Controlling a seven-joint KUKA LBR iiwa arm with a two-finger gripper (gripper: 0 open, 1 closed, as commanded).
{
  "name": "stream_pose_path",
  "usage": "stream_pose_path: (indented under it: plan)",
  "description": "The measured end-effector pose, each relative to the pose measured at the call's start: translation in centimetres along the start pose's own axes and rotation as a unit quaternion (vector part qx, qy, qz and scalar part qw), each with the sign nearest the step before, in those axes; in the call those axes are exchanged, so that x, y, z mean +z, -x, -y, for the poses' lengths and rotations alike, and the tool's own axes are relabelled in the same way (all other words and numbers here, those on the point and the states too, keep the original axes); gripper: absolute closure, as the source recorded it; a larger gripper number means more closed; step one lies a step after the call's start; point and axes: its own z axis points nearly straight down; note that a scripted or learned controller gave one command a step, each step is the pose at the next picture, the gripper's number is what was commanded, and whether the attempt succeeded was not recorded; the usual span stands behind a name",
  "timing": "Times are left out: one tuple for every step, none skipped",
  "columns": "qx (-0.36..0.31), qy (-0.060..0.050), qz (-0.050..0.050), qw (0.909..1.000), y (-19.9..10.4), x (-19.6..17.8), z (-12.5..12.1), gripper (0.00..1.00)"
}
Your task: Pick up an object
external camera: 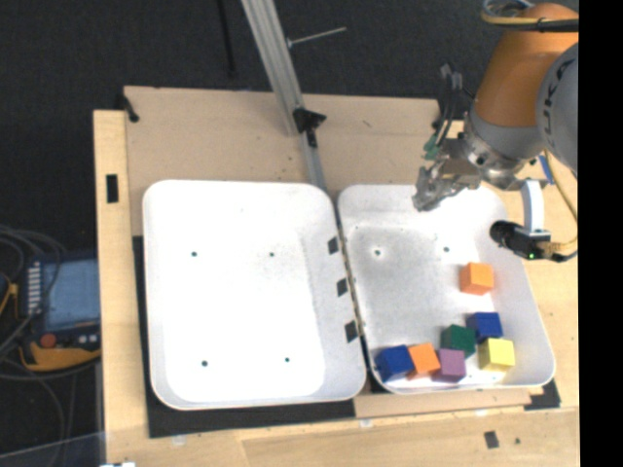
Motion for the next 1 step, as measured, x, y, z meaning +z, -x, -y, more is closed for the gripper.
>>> stream_pose_path:
  plan:
    - [-0.001, -0.004, 0.0, 1.0, -5.17, 0.93, 1.9, 1.0]
